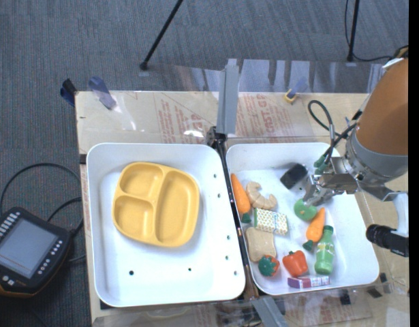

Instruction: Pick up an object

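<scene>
While the gripper (317, 195) hangs over the right bin (345, 272), whether it pinches anything I cannot tell; a green toy (304, 210) lies just below it beside a carrot (315, 225)

The bench (154, 118) carries a brown printed top sheet and two shallow white bins side by side. The left bin (100, 251) sits at 9 o'clock of the bench centre; the right bin (359, 264) sits at 3 o'clock, its rim touching the left bin's rim. A grey upright post (227, 101) stands at 12 o'clock, at the seam between the bins. Two small items lie on the top sheet — a blue scrap (101, 92) at 10 o'clock and a yellow piece (290, 97) at 1 o'clock.
</scene>
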